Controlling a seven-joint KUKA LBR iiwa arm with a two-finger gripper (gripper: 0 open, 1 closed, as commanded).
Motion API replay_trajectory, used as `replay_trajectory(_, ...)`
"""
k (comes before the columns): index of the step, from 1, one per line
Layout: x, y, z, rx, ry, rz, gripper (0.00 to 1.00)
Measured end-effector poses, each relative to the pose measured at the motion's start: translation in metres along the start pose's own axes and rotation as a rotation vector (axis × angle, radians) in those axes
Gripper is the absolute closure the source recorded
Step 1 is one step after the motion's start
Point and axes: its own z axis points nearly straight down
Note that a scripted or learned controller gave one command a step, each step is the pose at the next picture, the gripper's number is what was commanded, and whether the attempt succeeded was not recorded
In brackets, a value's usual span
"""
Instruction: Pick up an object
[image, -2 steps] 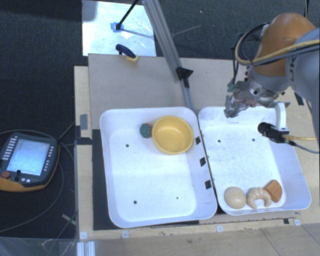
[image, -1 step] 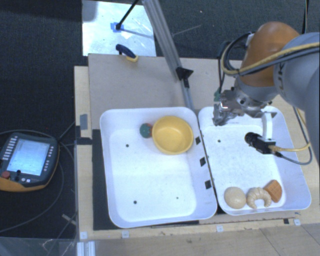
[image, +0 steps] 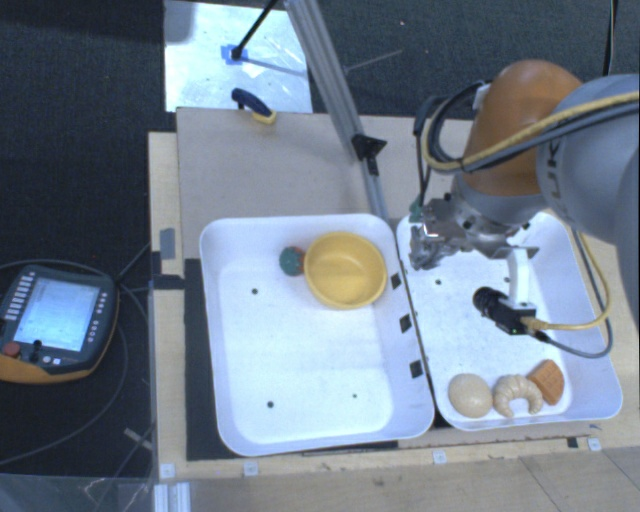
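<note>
Whether my jaws stand open or closed I cannot tell: my gripper (image: 428, 243) is a tangle of grey metal seen from above, half under my own wrist, and its tips do not separate out from the glare. Nothing visible sits between them. The gripper hangs over the upper left corner of the right bin (image: 590, 300), close to the wall it shares with the left bin (image: 225, 330).

Just beside it, lower and to the right, a white bracket (image: 517, 272) and a black cylinder (image: 496, 305) hang off my wrist over the bin floor, with a yellow hose (image: 575, 325) looping away from them. My orange band (image: 520, 120) and grey arm cover the top right corner of this bin, so what lies beneath them is hidden.

Along the near edge of the right bin, well apart from the gripper, lie three things in a row: a cream round piece (image: 470, 395), a pale crescent piece (image: 515, 393) touching it, and an orange-brown wedge (image: 547, 380) against the crescent. What they are made of is hard to judge.

In the left bin a yellow bowl (image: 345, 270) sits upright near the top right corner, and a small dark green ball (image: 291, 261) rests against its left side.

Farther out, a metal pole (image: 335, 90) slants across the bench, and a handheld control pendant (image: 50, 320) lies on the dark floor at the left.
</note>
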Motion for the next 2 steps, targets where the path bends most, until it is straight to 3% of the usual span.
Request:
replay_trajectory(1,0.042,-0.031,0.009,0.002,0.0,0.0,1.0)
replay_trajectory(2,0.076,-0.061,-0.005,0.0,0.0,0.0,1.0)
